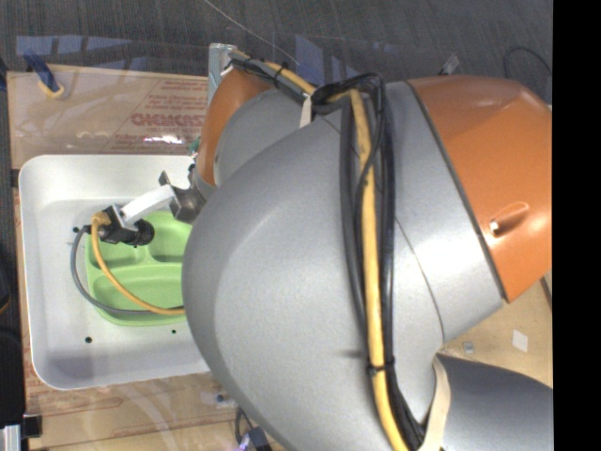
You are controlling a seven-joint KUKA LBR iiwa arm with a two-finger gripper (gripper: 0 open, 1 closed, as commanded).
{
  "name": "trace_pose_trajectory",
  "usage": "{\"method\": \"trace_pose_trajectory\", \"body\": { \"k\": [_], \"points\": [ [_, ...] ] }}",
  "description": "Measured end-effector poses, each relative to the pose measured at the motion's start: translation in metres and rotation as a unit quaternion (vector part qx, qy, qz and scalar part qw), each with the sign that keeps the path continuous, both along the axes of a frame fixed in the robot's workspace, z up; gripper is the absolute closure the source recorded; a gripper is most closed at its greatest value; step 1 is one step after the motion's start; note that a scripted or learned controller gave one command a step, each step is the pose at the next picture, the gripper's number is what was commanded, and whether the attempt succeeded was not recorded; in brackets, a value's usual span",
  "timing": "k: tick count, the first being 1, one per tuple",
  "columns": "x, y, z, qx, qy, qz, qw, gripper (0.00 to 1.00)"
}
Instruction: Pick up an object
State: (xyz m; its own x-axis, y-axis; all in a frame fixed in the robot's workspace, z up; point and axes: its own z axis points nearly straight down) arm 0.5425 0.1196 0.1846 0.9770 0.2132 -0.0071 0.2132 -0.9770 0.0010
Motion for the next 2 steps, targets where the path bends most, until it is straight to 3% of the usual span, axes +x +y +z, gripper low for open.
{"method": "trace_pose_trajectory", "body": {
  "k": [1, 2],
  "points": [
    [-0.015, -0.039, 0.003, 0.0004, 0.002, -0.003, 1.0000, 1.00],
    [0.004, -0.076, 0.003, 0.0011, 0.002, 0.041, 0.9991, 1.00]
  ]
}}
